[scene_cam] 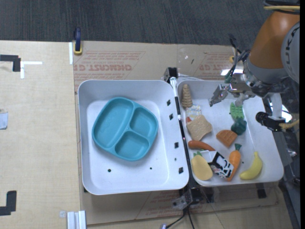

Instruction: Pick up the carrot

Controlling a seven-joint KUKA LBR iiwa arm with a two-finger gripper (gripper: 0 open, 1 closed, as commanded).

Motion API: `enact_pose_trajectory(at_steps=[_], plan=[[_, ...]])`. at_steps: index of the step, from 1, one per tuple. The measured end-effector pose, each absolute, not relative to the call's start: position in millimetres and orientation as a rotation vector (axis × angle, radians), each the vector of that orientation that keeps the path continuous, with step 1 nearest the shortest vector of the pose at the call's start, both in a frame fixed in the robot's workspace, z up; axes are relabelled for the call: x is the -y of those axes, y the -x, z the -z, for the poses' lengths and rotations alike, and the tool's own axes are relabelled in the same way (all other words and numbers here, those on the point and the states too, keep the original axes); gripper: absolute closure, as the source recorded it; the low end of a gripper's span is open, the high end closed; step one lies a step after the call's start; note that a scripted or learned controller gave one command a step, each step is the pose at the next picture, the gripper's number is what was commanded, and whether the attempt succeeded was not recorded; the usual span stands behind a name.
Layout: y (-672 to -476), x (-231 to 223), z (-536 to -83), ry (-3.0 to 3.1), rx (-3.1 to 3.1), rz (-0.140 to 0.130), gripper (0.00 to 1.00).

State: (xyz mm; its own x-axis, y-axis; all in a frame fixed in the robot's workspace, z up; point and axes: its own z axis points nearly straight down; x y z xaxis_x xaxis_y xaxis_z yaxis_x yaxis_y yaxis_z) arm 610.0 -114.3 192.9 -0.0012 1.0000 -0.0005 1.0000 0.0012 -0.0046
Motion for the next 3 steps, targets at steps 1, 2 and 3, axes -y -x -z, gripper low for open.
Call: enact_pose_trajectory(at_steps=[1, 2, 3], plan=[[-515.3, 140.6, -98.4, 1.908, 2.51, 0.009, 0.0], [-518.8, 143.7, -109.2, 1.924, 2.517, 0.01, 1.0], [-516.2, 48.1, -191.2, 2.14, 2.302, -0.001, 1.0]])
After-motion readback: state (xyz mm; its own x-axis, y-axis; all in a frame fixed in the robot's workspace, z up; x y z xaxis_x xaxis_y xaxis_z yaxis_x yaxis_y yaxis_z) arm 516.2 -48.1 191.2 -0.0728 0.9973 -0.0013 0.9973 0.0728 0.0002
